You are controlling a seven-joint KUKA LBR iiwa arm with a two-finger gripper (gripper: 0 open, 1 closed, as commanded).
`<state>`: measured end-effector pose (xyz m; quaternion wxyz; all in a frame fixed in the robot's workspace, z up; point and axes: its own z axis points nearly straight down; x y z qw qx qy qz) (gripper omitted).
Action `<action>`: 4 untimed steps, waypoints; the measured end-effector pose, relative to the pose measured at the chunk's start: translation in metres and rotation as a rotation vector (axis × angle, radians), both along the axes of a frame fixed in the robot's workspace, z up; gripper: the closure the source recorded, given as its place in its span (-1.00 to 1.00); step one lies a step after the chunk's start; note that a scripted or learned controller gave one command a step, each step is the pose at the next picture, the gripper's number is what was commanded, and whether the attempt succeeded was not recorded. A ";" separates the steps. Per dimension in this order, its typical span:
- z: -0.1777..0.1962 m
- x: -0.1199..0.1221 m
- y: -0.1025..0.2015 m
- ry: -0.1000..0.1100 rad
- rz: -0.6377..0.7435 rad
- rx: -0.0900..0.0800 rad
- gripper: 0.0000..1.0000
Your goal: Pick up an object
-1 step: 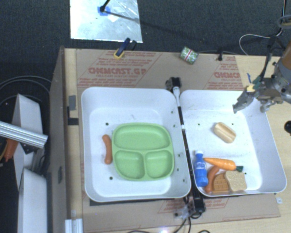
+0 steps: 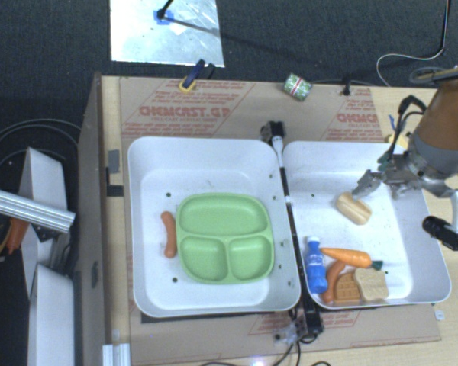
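Pincer (image 2: 369, 184): we see it spread wide, holding nothing, just above the bread roll (image 2: 353, 208).
Reason: we judge it lined up to descend.

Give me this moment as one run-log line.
claw: over right bin, nothing visibly held | nearest: bread roll, just below claw | left bin: green tray, sausage

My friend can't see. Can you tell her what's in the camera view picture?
A robot arm's gripper hovers over the right bin, just above a bread roll. Near that bin's front lie a carrot, a blue bottle and toast. The left bin holds a green tray beside a sausage.
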<state>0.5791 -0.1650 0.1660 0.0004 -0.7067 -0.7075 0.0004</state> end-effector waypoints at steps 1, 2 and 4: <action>-0.063 0.001 0.014 0.000 0.001 0.001 -1.00; -0.082 -0.001 0.001 -0.001 0.000 0.000 -1.00; -0.081 0.054 0.039 -0.004 0.003 0.001 1.00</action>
